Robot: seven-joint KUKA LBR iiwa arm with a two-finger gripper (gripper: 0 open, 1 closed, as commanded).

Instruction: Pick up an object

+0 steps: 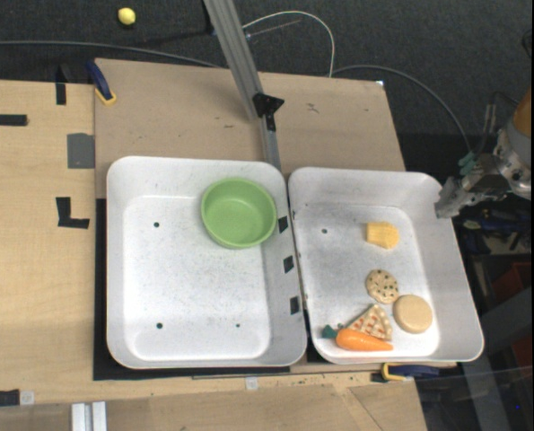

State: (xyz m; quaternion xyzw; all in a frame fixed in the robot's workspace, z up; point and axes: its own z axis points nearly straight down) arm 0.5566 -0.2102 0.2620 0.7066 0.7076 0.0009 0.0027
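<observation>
From my console I see the hand [452, 197] at the right edge of the view, just outside the right bin's [446, 268] upper right rim, with nothing between it and the bin contents; I cannot tell from this angle what state it is in. The right bin holds five items: a yellow cheese-like block [382, 234] near its middle, a round speckled cookie [382, 285] below that, a tan round disc [413, 313] toward the lower right, a pizza-slice toy [373, 321] just left of the disc, and an orange carrot [363, 339] lying along the bottom rim, touching the slice. The left bin [132, 268] holds a green bowl [239, 212], upright, in its upper right corner. Both bins sit side by side on the wooden surface [33, 241]. A small yellow ball [126, 15] lies on the dark floor beyond the surface, well apart from everything.
</observation>
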